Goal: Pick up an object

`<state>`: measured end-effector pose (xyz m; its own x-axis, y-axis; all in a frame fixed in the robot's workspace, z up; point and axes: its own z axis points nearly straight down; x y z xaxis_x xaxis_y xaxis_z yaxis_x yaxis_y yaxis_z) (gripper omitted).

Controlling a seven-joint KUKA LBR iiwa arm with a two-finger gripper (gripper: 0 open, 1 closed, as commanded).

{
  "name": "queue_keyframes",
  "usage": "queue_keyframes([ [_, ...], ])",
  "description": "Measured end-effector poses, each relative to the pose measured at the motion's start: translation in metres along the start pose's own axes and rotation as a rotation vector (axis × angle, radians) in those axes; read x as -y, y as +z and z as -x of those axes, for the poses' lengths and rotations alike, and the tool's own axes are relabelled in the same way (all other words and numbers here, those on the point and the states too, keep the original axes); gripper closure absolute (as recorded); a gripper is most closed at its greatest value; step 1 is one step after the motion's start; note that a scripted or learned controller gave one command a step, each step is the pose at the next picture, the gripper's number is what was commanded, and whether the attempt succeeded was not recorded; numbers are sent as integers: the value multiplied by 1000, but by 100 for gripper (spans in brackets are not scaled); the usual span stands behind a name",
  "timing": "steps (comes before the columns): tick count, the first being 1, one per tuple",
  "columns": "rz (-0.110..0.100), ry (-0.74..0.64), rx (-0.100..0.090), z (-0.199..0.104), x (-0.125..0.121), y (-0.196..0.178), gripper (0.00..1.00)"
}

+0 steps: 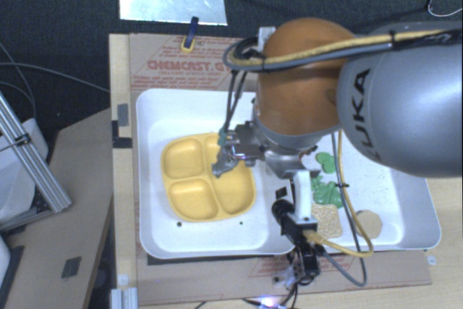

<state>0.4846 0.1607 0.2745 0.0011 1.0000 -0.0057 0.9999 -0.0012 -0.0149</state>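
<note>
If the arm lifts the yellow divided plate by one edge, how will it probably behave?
The yellow divided plastic plate looks thin and moulded, so probably light and fairly stiff. Its glossy surface may slip. Being wide and shallow, it would likely tilt when lifted from the edge where the end effector is.

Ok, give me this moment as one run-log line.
arm: over left bin | gripper: above yellow tray, grasp unclear | right bin: green toy, tan pieces

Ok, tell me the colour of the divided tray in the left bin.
Pale yellow; the divided tray shows best in the camera view, lying in the left bin.
</note>
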Motion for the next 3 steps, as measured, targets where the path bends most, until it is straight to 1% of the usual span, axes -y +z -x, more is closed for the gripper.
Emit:
queue_keyframes([
  [1,3,-8,-4,-77,0,176,0],
  [2,28,3,-6,-42,-119,130,0],
  [3,29,-11,-15,-77,-35,-65,0],
])
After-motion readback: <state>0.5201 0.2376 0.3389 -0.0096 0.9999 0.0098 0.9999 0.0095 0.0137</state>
